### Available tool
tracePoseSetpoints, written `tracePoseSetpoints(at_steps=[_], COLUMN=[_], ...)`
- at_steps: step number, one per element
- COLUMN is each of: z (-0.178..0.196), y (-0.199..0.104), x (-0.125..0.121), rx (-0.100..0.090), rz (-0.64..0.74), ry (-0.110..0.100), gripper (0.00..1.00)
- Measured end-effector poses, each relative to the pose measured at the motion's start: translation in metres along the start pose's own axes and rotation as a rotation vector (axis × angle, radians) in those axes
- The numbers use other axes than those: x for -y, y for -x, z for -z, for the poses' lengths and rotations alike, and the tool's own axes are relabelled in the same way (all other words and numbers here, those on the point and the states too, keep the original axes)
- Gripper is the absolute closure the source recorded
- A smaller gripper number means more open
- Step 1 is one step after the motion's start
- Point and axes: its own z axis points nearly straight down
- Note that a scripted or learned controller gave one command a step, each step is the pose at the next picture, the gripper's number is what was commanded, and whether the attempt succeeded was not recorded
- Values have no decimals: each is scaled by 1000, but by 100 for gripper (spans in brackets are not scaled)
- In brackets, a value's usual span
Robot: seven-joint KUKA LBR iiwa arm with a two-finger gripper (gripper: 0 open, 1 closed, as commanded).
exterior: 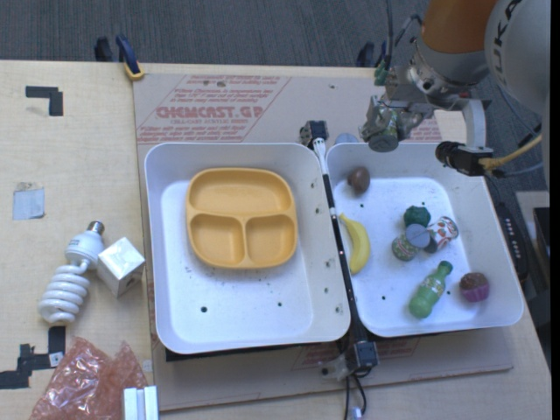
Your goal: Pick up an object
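Approach stage of a pick, judged from the pose. End effector (382,131) hanging over the far rim of the right bin (490,201), toward the counter's far right corner, above the contents and not among them. State of the end effector: cannot tell, since the tip reads as a dark, blurred mass against the rim. No object seen clearly held.

Candidate objects, all lying in the right bin:
- brown ball (358,179), nearest the end effector, close to the bin's far left corner and free of its neighbours;
- banana (354,243), along the bin's left wall;
- green bottle (429,291), on its side toward the near edge;
- purple object (474,285), near the bin's near right corner;
- tight cluster of small items (422,230) at mid-bin, touching one another.

Left bin (166,261) carrying only a yellow divided plate (242,217). Light bulb (68,278) and white cube (121,265) resting on the counter's left side, outside both bins.

Next move, as a judgement: short shift toward the near edge, then descent onto an isolated target, probably the brown ball. Round shape likely to roll away unless centred; cluster best avoided.
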Motion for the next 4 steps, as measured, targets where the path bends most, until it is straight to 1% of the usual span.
tracePoseSetpoints(at_steps=[1, 2, 3, 4], z=[10, 14, -7, 14], y=[21, -24, -14, -25], x=[0, 48, 0, 0], rx=[0, 0, 0, 0], rz=[-3, -1, 0, 0], ry=[0, -2, 0, 0], gripper=[100, 100, 100, 100])
